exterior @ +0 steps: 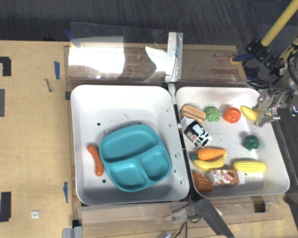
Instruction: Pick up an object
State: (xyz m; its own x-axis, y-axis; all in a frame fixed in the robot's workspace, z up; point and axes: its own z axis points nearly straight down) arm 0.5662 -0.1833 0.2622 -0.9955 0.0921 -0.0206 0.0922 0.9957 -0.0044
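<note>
The right bin (pixel 278 152) holds several toy foods. Along its back lie a hot dog bun (pixel 193 112), a green vegetable (pixel 212 114), a red tomato (pixel 232 115) and a yellow piece (pixel 249 113). Further forward are a black-and-white carton (pixel 197 134), a dark green piece (pixel 251 143), a carrot (pixel 211 154), a corn cob (pixel 249 167) and a brown packet (pixel 224 177). My gripper (pixel 264 117) hangs at the bin's far right rim, just right of the yellow piece, with nothing seen in it.
The left bin (pixel 84 113) carries a teal divided plate (pixel 134 156) and an orange sausage (pixel 96 159) beside it. A clear plastic sheet and a metal divider (pixel 173 58) stand behind the bins. Cardboard bench lies to the left.
</note>
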